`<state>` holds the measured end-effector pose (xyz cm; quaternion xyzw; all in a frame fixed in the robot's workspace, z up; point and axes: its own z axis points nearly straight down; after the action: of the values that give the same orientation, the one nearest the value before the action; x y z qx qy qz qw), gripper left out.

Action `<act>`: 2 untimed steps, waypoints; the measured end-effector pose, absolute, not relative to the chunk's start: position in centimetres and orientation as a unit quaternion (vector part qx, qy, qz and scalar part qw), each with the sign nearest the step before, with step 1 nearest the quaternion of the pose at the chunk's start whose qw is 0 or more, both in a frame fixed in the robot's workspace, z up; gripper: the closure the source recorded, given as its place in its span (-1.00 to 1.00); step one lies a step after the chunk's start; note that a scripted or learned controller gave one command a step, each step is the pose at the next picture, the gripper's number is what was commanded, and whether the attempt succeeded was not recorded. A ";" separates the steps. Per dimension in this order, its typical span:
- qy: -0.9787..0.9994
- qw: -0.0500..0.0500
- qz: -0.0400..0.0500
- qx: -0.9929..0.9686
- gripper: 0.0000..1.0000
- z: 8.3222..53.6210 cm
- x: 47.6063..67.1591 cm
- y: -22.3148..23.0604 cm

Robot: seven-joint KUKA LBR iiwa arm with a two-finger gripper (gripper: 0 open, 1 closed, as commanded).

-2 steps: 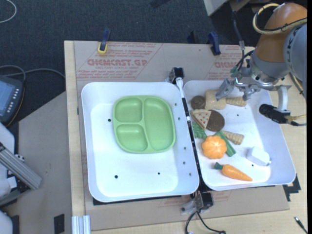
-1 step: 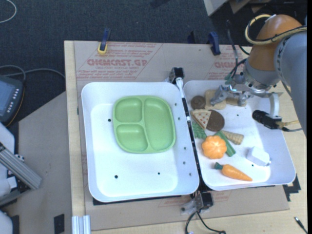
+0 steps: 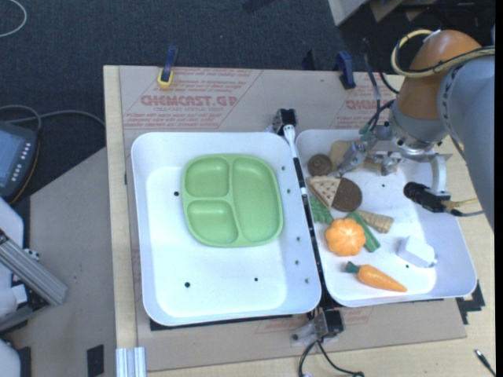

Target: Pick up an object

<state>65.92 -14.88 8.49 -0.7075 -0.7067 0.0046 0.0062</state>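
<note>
My gripper [image 3: 369,161] hangs over the back of the right bin [image 3: 448,277], its two fingers spread apart with nothing between them. Just left of it lie a small brown cookie [image 3: 319,164] and a beige piece [image 3: 339,148]. In front of it sit a pizza slice [image 3: 322,188] and a dark brown disc [image 3: 347,195]. Nearer the front are an orange [image 3: 345,236], a carrot [image 3: 378,277], a green vegetable [image 3: 318,210], a waffle cone [image 3: 377,222] and a white block [image 3: 416,252].
The left bin [image 3: 157,273] holds a green divided plate [image 3: 233,199]. A black ridge [image 3: 302,210] divides the two bins. The grey arm with its orange band [image 3: 436,53] reaches in from the upper right. A black part [image 3: 424,196] juts out below the wrist.
</note>
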 end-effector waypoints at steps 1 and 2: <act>-0.707 0.004 0.004 -0.707 1.00 9.4 65.9 -14.9; -0.707 -0.003 -0.002 -0.707 1.00 13.8 66.2 -14.6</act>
<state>66.16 -14.64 13.83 -0.7068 -0.7074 -0.0018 -0.0032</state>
